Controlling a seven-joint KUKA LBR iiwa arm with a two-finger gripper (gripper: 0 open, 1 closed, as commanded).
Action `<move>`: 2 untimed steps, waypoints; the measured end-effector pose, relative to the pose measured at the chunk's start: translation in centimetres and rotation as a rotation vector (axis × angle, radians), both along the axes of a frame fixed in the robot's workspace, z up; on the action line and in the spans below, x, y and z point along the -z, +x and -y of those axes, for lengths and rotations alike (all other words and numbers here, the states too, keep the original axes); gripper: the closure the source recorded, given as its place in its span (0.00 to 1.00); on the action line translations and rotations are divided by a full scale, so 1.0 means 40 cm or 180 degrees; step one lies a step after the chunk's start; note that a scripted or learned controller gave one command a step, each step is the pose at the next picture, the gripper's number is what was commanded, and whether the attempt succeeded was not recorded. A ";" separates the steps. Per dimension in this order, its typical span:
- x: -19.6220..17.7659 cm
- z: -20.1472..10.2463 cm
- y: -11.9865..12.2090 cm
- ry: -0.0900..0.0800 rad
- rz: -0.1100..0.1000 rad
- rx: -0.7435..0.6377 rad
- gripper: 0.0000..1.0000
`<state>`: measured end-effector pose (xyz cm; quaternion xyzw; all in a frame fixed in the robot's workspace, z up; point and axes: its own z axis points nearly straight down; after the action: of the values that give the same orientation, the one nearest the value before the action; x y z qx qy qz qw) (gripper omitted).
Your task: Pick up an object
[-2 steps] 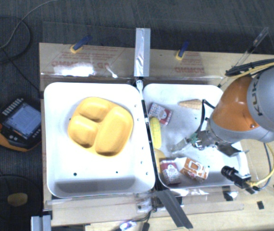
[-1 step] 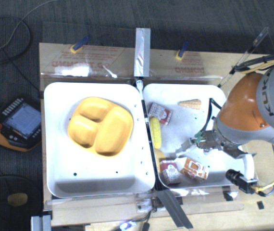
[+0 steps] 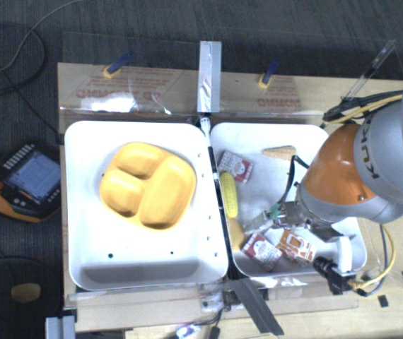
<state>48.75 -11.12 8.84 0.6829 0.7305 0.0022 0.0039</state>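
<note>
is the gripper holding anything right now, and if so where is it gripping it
It cannot be told. The gripper is down among the snack packets in the right bin, hidden under the arm.

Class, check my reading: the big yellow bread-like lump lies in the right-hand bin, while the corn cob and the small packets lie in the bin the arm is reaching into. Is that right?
Not quite. The camera view shows the yellow lump in the left bin, not the right one. The rest stands: the corn cob and the packets lie in the right bin, where the arm reaches in.

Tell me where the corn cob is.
The corn cob lies in the right bin, along its left wall, just below a small red packet.
</note>
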 end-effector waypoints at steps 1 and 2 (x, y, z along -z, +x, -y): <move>0.000 0.025 0.016 0.0020 -0.0005 -0.0295 0.00; -0.001 0.007 0.007 0.0004 0.0023 0.0252 0.00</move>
<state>49.01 -11.40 8.87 0.7113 0.7029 0.0049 0.0062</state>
